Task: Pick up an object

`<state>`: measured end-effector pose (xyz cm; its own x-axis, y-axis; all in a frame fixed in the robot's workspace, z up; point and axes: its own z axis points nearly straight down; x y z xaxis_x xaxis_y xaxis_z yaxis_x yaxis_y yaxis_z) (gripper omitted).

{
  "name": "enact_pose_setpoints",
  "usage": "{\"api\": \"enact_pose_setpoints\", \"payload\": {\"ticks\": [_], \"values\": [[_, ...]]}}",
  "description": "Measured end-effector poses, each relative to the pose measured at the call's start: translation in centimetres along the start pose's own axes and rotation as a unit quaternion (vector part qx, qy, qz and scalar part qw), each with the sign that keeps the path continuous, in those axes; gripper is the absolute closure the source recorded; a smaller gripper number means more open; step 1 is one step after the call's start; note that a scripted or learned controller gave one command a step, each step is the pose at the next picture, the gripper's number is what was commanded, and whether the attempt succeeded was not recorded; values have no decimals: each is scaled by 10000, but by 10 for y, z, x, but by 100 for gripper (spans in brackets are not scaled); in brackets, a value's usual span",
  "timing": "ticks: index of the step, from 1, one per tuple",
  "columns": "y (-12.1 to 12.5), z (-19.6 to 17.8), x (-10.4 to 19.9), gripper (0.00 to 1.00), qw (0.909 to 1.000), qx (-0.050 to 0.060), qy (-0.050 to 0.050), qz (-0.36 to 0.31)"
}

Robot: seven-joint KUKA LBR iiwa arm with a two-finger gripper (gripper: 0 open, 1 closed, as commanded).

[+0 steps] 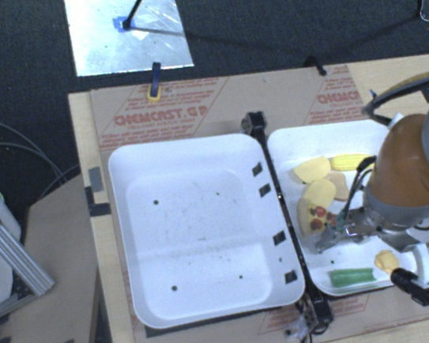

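i see the gripper point(327, 238) low in the right bin point(317, 137), by the yellow toy foods point(317, 191). i can't tell its grip; the picture is blurry.

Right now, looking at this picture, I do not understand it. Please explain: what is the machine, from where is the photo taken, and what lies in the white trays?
One camera looks down at a slant on a bench. The grey arm with the orange band is a robot reaching in from the right. Its gripper is low in the right bin, by pale yellow food-like pieces, one with red marks. A green stick and a small yellow piece lie near the front edge. The left bin sits beside it. I cannot tell whether the gripper holds anything.
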<state>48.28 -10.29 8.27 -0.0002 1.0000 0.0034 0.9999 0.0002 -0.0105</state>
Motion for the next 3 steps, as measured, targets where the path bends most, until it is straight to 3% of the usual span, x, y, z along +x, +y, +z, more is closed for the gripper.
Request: {"api": "enact_pose_setpoints", "payload": {"ticks": [1,2,3], "values": [[16,-11,3,0,10000,-61,-17,-18],[102,-9,19,0,9999,-95,-22,-38],[99,-19,18,100,10000,-80,-18,-22]]}}
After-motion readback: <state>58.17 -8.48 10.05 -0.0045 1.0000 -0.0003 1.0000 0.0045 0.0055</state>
